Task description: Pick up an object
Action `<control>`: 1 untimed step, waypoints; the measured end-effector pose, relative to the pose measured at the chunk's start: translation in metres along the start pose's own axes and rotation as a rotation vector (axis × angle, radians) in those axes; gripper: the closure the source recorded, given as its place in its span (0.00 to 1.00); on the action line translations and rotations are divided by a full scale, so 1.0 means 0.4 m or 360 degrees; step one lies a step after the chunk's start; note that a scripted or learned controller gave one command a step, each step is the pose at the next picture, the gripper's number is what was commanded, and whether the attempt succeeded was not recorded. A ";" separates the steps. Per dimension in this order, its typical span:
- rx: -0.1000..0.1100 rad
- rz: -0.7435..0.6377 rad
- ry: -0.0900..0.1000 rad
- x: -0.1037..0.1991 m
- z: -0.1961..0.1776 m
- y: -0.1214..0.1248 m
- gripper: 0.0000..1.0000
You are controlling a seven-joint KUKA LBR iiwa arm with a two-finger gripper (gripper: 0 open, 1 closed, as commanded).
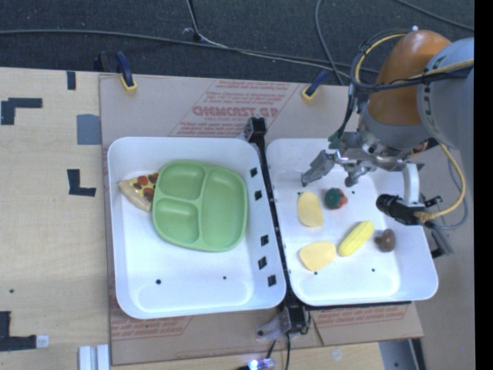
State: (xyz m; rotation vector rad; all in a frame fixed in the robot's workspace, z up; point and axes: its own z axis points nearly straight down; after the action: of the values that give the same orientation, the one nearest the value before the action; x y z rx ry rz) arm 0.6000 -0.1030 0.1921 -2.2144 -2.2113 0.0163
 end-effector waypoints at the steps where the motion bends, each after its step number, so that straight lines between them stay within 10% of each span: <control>1: -0.0022 -0.0005 -0.0002 0.001 -0.021 0.007 0.00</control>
State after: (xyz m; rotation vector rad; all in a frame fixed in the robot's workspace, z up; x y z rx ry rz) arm 0.6031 -0.1028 0.2005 -2.2186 -2.2221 0.0020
